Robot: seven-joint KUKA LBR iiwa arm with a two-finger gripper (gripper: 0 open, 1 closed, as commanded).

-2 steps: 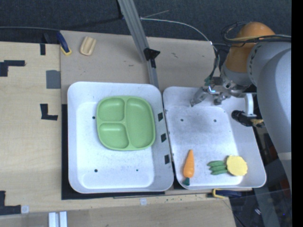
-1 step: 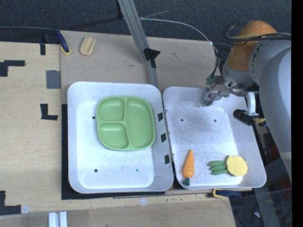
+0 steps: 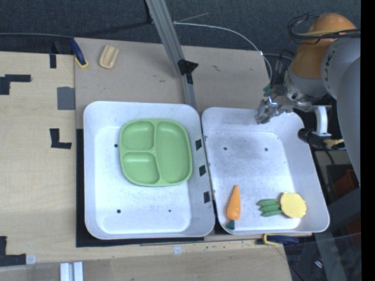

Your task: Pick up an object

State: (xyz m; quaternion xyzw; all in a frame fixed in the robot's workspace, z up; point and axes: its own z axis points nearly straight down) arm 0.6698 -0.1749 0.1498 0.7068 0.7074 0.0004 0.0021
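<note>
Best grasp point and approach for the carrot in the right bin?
Probably the orange body of the carrot, around its middle, from straight above. It lies flat, nearly vertical in the camera view, so the fingers should close across its narrow width. The left bin wall sits close; the green-and-yellow toy lies apart to its right.

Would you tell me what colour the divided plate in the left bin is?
Light green; the divided plate shows best in the camera view.

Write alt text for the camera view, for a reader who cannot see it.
A grey robot arm's end effector hovers over the far edge of the right white bin, which holds a toy carrot, green beans and a yellow round piece near its front. The left white bin holds a green divided plate.
</note>
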